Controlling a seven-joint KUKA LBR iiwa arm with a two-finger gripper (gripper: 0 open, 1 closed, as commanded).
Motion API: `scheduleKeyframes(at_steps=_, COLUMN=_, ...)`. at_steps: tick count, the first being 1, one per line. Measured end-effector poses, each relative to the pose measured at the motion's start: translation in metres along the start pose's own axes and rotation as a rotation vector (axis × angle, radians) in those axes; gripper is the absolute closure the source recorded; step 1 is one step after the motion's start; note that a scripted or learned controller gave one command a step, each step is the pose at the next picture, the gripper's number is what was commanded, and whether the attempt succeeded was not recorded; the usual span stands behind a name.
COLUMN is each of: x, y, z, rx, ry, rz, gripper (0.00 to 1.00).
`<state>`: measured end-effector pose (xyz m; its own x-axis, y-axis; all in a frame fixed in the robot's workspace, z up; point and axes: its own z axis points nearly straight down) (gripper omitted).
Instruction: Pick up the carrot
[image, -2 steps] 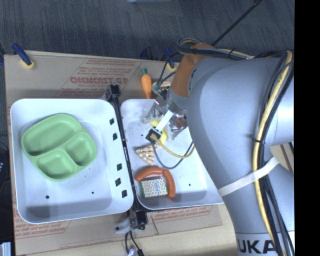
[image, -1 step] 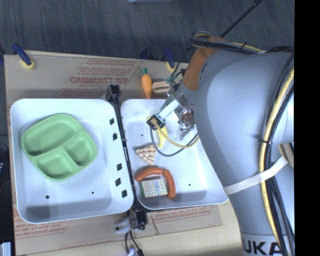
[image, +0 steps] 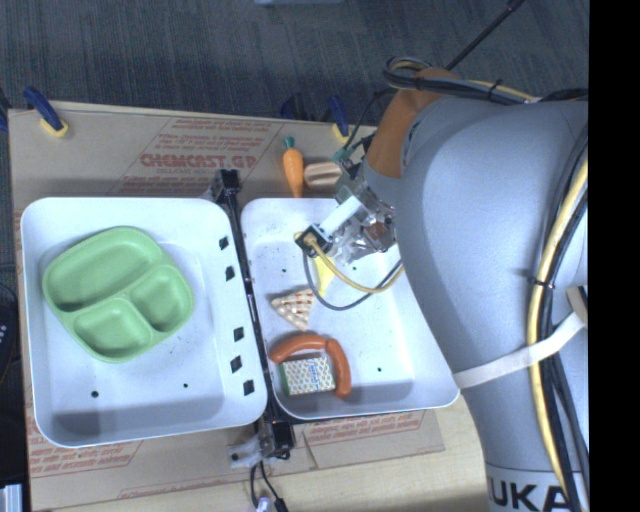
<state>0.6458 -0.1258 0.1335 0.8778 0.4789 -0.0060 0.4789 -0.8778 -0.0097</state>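
Two bins side by side on the bench; left bin (image: 40, 300) carries a green tray (image: 115, 290), three wells, lying flat, nothing in them; right bin (image: 425, 385) carries the loose items; shell-like cone (image: 294, 307) mid-bin, sausage (image: 312, 350) curled around a small box (image: 308, 375) at the near end. Carrot (image: 292, 170) lies outside both bins, on the cardboard just past the right bin's far rim, green top pointing away; a tan piece (image: 322, 176) just beside it. Gripper (image: 345, 232) hangs over the far part of the right bin, near the carrot but apart from it, bin rim between them; whether it is released or clenched I cannot tell; wrist clutter hides that. Nothing seen in its grasp. Judgement: pick not yet made; carrot sits off-bin, so the reach must cross the rim.
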Motion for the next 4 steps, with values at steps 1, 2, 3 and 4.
scheduleKeyframes(at_steps=1, x=-0.023, y=-0.046, z=-0.124, rx=-0.005, ry=0.005, rz=0.138, gripper=1.0)
scheduleKeyframes(at_steps=2, x=-0.048, y=-0.104, z=-0.294, rx=-0.007, ry=0.006, rz=0.255, gripper=1.0)
scheduleKeyframes(at_steps=3, x=-0.062, y=-0.146, z=-0.175, rx=-0.004, ry=0.002, rz=0.177, gripper=1.0)
scheduleKeyframes(at_steps=4, x=-0.065, y=-0.223, z=-0.105, rx=-0.005, ry=0.0, rz=0.082, gripper=1.0)
